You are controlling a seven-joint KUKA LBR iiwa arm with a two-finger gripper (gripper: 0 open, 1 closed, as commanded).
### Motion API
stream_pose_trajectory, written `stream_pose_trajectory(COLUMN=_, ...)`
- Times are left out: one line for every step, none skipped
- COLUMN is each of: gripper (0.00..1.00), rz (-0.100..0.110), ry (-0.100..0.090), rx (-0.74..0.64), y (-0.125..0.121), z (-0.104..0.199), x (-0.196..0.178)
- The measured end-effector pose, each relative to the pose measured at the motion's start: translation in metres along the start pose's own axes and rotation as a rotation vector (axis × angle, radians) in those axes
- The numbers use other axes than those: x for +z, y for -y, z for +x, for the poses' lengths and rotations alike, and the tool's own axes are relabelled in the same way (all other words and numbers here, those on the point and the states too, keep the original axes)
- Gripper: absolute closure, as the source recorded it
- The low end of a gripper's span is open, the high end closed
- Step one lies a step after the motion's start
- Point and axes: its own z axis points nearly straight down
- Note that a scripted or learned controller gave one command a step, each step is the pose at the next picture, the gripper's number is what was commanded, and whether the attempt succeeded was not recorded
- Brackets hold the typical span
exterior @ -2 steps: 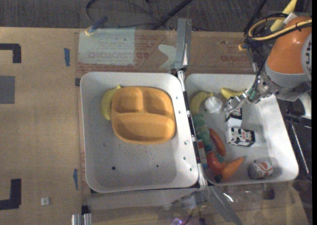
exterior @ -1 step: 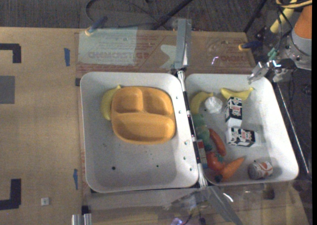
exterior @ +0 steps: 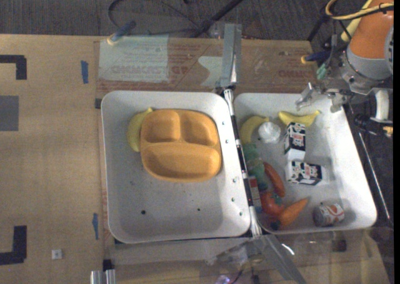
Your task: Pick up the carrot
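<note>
Nothing lifted yet, we are judging: whole pick remaining. Starting near: carrot lying in right bin by near edge, slanted, touching red-orange clutter at bin's left wall; small can just to its right. Moving farther, we are seeing two milk cartons mid-bin, then banana at far side. Farthest: gripper hanging over bin's far right corner, well apart from carrot, arm entering from right, wrist high. Jaws: we are unable to tell whether parted or closed. Left bin carrying orange divided tray.
</note>
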Motion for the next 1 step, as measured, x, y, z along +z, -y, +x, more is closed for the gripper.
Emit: stream_pose_trajectory(gripper=0.00, rz=-0.009, ry=0.003, rx=-0.029, y=0.0021, z=0.0728, x=0.0702)
